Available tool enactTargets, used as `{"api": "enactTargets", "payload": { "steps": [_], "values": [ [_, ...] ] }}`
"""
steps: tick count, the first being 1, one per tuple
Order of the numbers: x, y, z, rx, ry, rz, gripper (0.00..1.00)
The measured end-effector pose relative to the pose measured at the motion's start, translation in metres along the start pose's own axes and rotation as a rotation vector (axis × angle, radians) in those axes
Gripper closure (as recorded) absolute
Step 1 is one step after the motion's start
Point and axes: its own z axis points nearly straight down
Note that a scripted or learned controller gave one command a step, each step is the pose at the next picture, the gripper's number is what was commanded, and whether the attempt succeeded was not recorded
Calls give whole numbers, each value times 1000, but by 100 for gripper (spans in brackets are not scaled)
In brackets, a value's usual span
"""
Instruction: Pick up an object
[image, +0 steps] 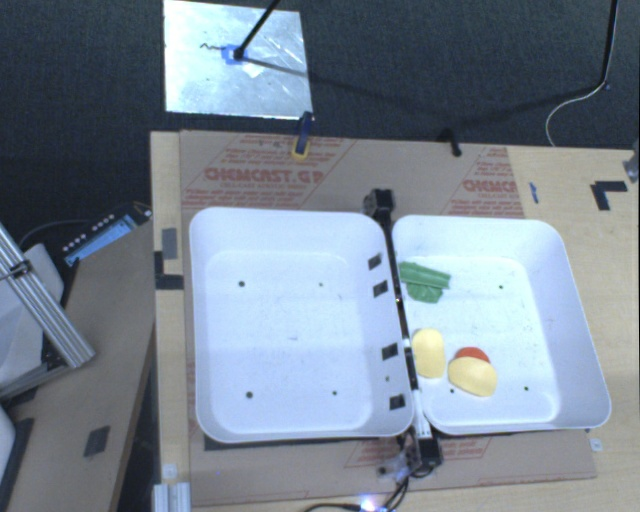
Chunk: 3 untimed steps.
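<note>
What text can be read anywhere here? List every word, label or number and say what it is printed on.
"CHEMCAST GP" in red, on the brown board under the bins, behind the left bin; the last letters are unsure.
The same red print repeats behind the right bin and along the board's front edge: too blurred to read.
Small device at left: markings too small to read.
</note>
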Motion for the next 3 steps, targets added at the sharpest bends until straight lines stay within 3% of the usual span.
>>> {"api": "enactTargets", "payload": {
  "steps": [1, 2, 3],
  "values": [
    [24, -31, -11, 3, 1, 0, 100],
    [20, -57, -11, 3, 1, 3, 100],
    [88, -57, 112, 16, 4, -6, 100]
  ]
}}
